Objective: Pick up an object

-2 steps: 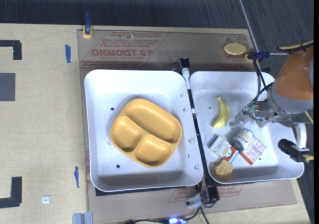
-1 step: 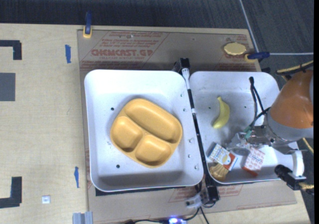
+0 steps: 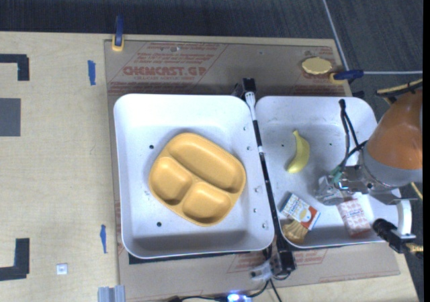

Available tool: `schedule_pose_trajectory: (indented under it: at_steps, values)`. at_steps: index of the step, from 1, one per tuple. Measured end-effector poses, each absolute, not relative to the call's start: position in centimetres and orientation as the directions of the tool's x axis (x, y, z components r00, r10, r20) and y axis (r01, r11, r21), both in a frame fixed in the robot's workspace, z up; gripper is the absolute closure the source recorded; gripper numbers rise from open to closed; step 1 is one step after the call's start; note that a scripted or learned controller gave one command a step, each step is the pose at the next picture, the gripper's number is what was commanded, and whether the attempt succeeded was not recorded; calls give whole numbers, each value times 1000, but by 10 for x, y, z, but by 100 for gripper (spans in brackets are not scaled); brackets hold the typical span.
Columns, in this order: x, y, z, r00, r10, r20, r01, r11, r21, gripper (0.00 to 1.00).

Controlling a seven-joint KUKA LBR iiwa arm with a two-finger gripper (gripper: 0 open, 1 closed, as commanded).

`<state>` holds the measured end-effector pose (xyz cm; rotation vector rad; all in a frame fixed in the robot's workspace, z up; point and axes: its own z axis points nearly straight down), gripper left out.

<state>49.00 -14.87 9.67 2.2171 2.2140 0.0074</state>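
My gripper (image 3: 330,185) hangs low over the right bin (image 3: 316,114), reaching in from the right under the arm's orange band (image 3: 402,136). It sits to the right of and a little below a yellow banana (image 3: 299,152). A small white and orange carton (image 3: 298,209) lies to its lower left, with a brown snack piece (image 3: 293,230) just below the carton. A pink and white packet (image 3: 354,216) rests to the gripper's lower right, partly under the wrist. I see nothing held in the gripper.
The left bin (image 3: 134,119) holds a large yellow divided plate (image 3: 195,177). A black divider (image 3: 259,153) runs between the bins. Cables (image 3: 346,126) hang beside the wrist. A tan disc (image 3: 316,65) lies on the cardboard behind the right bin.
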Motion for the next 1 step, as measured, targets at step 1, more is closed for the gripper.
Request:
schedule_pose_trajectory:
  at_steps: [1]
  values:
    - [486,-47,185,-2,1000,0,1000,2,2,100]
